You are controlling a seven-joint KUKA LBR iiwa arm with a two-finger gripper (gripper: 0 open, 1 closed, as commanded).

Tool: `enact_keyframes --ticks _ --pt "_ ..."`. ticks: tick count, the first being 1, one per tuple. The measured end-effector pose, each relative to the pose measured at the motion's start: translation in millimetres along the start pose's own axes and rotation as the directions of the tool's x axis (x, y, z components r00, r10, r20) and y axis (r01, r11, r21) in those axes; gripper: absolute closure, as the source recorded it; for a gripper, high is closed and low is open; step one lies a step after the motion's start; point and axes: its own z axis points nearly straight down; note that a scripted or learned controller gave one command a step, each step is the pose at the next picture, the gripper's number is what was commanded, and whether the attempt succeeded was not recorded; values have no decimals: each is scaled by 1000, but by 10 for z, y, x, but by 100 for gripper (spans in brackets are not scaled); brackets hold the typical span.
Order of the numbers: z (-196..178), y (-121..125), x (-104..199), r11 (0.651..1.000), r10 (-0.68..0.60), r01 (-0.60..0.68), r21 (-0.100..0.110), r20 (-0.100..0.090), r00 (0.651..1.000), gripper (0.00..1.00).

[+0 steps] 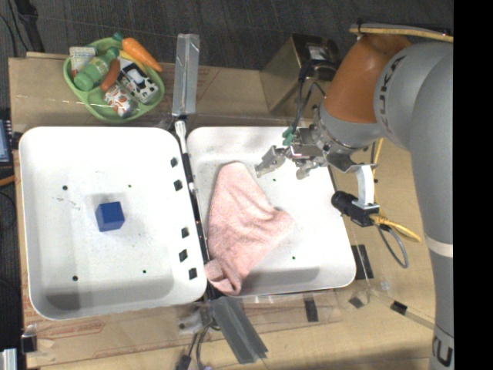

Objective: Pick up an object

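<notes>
Towel (241, 228), pink and crumpled, lay in the right bin (327, 245), its lower end draped over the bin's front-left edge; blue cube (110, 215) sat alone in the left bin (46, 206); the tool (286, 160) hung over the right bin's far part, fingers spread and holding nothing, just above the towel's upper edge; a green bowl (83, 92) of toy food stood on the surface beyond the left bin.

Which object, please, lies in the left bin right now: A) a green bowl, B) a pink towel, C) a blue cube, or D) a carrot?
C: the blue cube sits alone on the floor of the left bin, while the pink towel is draped in the right bin.
</notes>
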Motion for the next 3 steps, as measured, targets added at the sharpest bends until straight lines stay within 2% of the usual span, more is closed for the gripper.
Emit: enact_keyframes --ticks 1,2,3 --pt "723 -247 -300 994 -110 110 -2 0 994 0" --pt "1180 -393 -601 981 -196 196 -5 1 981 0" --pt "1186 -375 -383 974 -226 226 -3 0 974 0"
